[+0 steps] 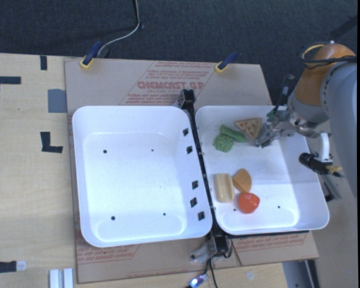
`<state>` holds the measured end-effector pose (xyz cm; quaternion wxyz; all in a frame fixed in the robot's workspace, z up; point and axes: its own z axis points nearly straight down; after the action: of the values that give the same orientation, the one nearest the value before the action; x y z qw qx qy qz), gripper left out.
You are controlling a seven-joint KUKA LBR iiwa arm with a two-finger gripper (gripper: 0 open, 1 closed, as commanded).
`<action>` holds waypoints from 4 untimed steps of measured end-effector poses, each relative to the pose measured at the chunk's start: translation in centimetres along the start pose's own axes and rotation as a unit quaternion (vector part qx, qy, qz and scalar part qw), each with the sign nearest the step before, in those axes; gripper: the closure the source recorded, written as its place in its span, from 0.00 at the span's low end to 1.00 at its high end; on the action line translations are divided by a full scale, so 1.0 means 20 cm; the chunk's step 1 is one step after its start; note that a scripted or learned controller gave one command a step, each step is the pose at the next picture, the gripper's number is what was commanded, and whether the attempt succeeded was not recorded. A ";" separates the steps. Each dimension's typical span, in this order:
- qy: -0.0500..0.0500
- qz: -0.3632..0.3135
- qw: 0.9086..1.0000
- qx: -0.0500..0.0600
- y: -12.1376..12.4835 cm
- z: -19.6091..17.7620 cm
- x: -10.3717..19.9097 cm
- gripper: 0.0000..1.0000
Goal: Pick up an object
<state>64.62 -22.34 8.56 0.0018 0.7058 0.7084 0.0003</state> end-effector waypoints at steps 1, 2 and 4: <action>0.000 0.000 1.000 0.001 0.02 0.00 0.16 1.00; 0.001 0.000 1.000 0.001 0.08 0.00 0.35 1.00; 0.000 0.002 1.000 0.003 -0.04 -0.01 0.00 1.00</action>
<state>63.73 -22.38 8.79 -0.0005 0.7072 0.7070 -0.0014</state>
